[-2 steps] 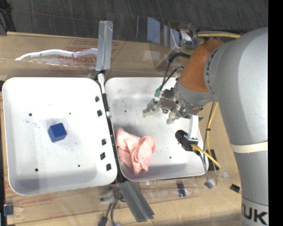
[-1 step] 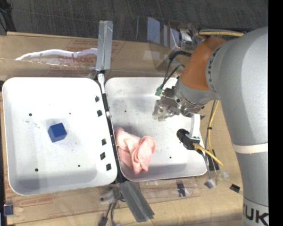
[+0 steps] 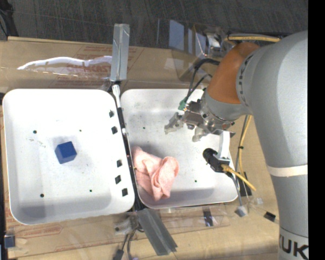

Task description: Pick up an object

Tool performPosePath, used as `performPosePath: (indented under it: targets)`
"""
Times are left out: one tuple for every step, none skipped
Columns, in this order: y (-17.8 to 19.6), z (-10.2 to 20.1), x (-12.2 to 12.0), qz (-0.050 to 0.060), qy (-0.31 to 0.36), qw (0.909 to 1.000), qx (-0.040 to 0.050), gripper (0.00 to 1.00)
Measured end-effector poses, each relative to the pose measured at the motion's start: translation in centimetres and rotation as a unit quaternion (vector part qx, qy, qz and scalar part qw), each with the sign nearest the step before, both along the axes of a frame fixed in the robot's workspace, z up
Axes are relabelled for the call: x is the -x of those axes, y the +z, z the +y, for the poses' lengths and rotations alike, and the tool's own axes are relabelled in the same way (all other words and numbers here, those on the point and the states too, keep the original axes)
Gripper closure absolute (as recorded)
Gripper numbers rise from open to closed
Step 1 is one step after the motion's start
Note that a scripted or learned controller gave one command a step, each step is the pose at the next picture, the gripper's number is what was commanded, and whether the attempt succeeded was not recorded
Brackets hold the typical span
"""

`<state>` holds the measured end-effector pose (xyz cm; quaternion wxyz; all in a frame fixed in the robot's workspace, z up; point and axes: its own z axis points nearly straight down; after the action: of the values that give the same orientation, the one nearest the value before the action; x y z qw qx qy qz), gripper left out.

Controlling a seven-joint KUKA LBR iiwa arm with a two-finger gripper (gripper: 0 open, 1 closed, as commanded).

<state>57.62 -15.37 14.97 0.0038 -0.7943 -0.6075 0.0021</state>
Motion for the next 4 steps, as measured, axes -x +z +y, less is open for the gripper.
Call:
performPosePath:
  targets:
    - [-5.9,3.9,3.9,-0.001,0.060,0.9982,0.0004,0.00]
    - [-4.8,0.7,3.3,-0.002,-0.097,0.9953,0.0017,0.00]
    - [-5.0,-2.0,4.9,-0.001,0.052,0.9987,-0.0001,0.00]
    - [-5.9,3.0,5.5,-0.001,0.134,0.9909,-0.0004,0.00]
